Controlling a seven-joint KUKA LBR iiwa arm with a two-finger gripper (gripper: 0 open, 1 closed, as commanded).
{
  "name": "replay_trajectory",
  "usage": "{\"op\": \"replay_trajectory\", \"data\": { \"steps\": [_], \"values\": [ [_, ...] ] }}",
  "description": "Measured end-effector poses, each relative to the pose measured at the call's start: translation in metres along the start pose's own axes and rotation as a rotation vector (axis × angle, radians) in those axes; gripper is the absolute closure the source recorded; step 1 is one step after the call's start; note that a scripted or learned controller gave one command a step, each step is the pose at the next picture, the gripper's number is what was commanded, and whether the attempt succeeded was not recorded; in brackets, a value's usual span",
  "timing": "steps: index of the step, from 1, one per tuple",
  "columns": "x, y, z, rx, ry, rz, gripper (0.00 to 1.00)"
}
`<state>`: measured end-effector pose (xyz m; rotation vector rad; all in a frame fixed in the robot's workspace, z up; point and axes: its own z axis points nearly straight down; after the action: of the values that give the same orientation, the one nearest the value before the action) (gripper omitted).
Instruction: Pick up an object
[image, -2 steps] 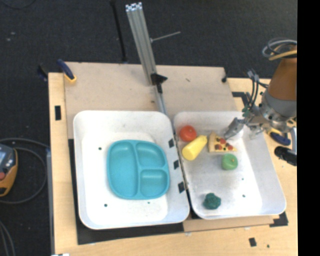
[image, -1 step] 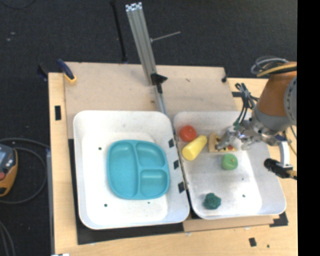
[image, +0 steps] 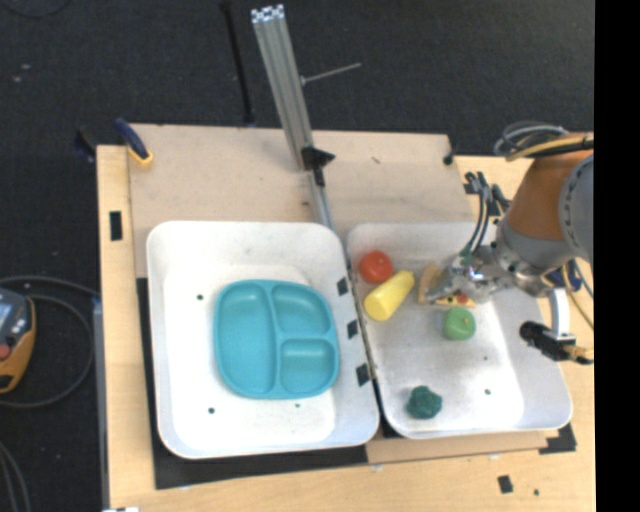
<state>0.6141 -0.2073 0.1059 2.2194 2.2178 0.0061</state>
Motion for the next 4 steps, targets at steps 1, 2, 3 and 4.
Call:
{"op": "replay_trajectory", "data": {
  "steps": [1, 2, 3, 4],
  "values": [
    [-0.001, 0.004, -0.016, -0.014, -0.005, -0.002, 1.00],
    [0.006, 0.005, -0.065, -0.001, -0.002, -0.004, 1.00],
    [0.005, 0.006, -0.131, -0.004, -0.004, -0.004, 1.00],
    [0.003, 0.007, -0.128, 0.003, -0.003, -0.005, 1.00]
  ]
}}
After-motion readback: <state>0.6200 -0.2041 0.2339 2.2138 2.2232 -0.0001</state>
